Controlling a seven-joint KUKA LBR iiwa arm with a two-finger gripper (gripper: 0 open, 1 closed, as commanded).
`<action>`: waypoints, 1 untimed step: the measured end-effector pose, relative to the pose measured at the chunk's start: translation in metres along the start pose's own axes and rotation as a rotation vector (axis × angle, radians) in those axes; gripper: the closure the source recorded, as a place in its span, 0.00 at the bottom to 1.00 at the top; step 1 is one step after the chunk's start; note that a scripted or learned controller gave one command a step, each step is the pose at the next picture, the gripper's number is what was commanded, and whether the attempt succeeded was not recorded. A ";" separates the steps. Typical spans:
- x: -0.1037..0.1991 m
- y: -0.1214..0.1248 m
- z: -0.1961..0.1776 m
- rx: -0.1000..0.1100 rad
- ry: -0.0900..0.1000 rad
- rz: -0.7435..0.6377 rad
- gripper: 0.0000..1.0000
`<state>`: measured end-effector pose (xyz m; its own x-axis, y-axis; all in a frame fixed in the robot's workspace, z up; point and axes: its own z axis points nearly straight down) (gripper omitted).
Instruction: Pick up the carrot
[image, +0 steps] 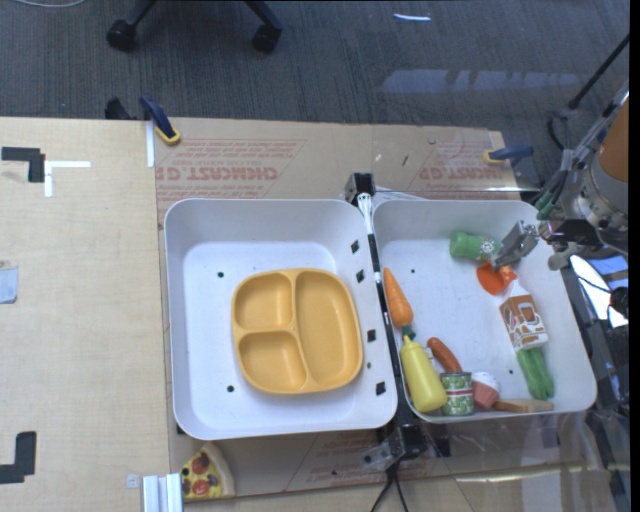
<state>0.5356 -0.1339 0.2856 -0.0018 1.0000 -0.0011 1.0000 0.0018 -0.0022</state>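
Observation:
The carrot (397, 297), orange with a pointed upper end, lies along the left wall of the right bin (560, 300). My gripper (514, 244) hangs over the far right part of that bin, well to the right of the carrot. It sits just above a small red-orange piece (494, 279) and next to a green toy (465, 246). Nothing shows held in it.
A yellow divided plate (297, 329) lies in the left bin (190, 300). Near the carrot are a yellow bottle (421, 375), a red sausage (444, 353) and a green can (457, 393). A small carton (522, 322) and a green cucumber (537, 372) lie at the right.

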 end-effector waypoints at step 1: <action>0.038 0.056 -0.198 -0.001 -0.001 -0.266 0.00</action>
<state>0.5920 -0.0955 0.4833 -0.2642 0.9645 -0.0021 0.9645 0.2642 -0.0015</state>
